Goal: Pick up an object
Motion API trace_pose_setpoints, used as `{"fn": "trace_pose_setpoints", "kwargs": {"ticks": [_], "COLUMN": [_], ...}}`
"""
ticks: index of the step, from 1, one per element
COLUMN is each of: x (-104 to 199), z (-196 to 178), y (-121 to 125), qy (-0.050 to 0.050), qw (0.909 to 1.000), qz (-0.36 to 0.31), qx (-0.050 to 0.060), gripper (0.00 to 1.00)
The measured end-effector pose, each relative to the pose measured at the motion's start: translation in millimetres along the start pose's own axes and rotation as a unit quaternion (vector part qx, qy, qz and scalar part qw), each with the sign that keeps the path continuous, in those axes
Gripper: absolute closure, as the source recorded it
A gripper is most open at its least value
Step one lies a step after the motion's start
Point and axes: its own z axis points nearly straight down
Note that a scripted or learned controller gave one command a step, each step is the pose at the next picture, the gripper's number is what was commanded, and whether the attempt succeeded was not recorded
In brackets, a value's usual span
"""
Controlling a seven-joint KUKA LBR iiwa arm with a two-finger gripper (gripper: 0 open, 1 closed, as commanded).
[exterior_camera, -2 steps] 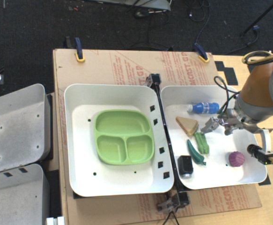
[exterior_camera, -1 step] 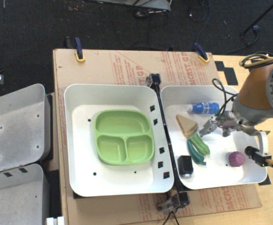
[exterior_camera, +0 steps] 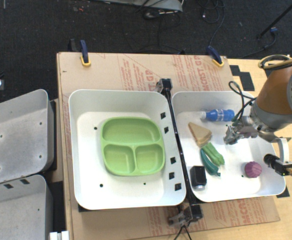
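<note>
In the right bin (exterior_camera: 226,193) lie a blue bottle-like object (exterior_camera: 219,115) at the back, a tan wedge (exterior_camera: 200,132), a green and teal object (exterior_camera: 211,157), a small black block (exterior_camera: 198,176) near the front left, and a purple ball (exterior_camera: 253,169) at the front right. My gripper (exterior_camera: 232,135) hangs low over the right bin's middle, right of the tan wedge and just in front of the blue object. I see nothing held between its fingers.
The left bin (exterior_camera: 83,184) holds a light green divided tray (exterior_camera: 133,145). A black divider with clips (exterior_camera: 173,134) runs between the bins. Two white lids (exterior_camera: 15,134) lie off the bench to the left. The arm's orange band (exterior_camera: 281,91) is above the right bin's far edge.
</note>
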Motion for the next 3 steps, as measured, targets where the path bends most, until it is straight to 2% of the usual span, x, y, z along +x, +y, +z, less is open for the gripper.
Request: {"fn": "trace_pose_setpoints", "kwargs": {"ticks": [2, 3], "x": [11.2, 11.0], "z": [-100.9, -154.6], "y": [20.1, 21.9], "qy": [-0.001, -0.001], "qw": [1.0, 1.0], "qz": [-0.002, -0.002], "qx": [-0.002, -0.003], "gripper": [1.0, 1.0]}}
